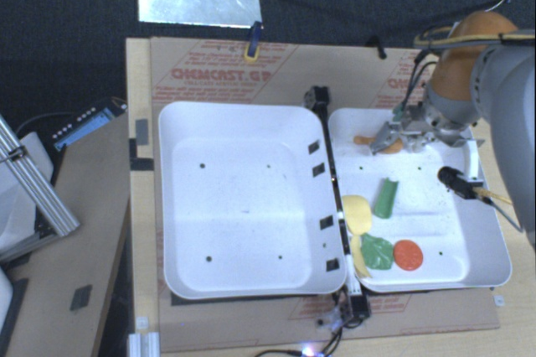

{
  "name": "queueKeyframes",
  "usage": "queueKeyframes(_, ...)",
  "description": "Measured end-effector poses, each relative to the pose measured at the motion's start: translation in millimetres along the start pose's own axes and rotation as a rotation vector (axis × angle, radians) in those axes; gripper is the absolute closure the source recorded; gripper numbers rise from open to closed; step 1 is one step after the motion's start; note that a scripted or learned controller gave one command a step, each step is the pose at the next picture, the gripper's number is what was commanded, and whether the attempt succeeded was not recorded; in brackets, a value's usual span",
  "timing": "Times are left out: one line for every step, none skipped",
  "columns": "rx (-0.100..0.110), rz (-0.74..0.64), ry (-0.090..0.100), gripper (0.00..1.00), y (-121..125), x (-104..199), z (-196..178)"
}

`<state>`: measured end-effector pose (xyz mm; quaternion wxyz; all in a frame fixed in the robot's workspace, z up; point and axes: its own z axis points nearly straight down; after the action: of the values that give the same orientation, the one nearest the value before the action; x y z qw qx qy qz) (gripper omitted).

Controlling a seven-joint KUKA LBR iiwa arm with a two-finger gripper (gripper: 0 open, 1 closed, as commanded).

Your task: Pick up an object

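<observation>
The hand (394,139) hung low at the right bin's (481,242) far edge, over an orange piece (362,140); its grip could not be told. A green cylinder (385,198), yellow object (358,214), green lump (378,252) and red disc (408,255) crowded the near-left part. The left bin's (243,204) floor lay open.

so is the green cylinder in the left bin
No, the green cylinder lies in the right bin, near a yellow piece and an orange-red disc.
</observation>
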<state>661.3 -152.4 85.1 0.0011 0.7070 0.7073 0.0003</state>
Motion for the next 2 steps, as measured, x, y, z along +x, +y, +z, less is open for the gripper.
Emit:
queueKeyframes(0.001, -0.006, 0.001, 0.0, 7.8, 27.4, 0.0)
queueKeyframes(0.011, -0.007, 0.001, 1.0, 6.0, 25.3, -9.3)
